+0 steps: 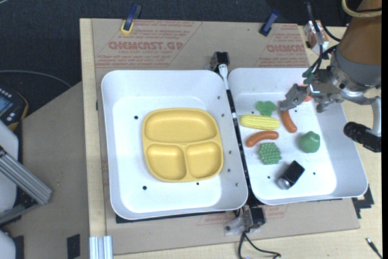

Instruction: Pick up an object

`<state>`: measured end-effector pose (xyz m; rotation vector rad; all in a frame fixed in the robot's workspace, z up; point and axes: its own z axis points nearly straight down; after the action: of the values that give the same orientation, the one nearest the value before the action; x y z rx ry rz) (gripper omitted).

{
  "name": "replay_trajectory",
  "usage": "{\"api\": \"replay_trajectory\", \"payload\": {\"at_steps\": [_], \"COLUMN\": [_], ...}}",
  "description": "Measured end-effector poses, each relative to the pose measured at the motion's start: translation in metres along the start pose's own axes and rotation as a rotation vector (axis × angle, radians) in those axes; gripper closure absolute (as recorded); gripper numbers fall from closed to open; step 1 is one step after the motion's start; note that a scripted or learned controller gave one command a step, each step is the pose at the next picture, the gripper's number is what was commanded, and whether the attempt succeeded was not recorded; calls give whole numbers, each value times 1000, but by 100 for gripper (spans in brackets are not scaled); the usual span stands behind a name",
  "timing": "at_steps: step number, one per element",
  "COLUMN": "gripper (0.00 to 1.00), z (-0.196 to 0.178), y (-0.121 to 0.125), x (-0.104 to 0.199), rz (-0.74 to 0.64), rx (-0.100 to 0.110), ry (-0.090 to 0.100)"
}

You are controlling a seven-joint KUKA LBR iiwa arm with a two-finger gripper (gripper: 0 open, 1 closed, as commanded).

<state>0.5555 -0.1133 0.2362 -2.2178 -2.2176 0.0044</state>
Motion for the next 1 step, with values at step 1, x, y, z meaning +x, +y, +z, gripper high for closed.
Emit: {"api": "replay_trajectory", "payload": {"at_steps": [1], "gripper": [0], "z": [58], "y": [-10], "x": [2], "rz": [1], "rx": [1], "ry": [0]}}
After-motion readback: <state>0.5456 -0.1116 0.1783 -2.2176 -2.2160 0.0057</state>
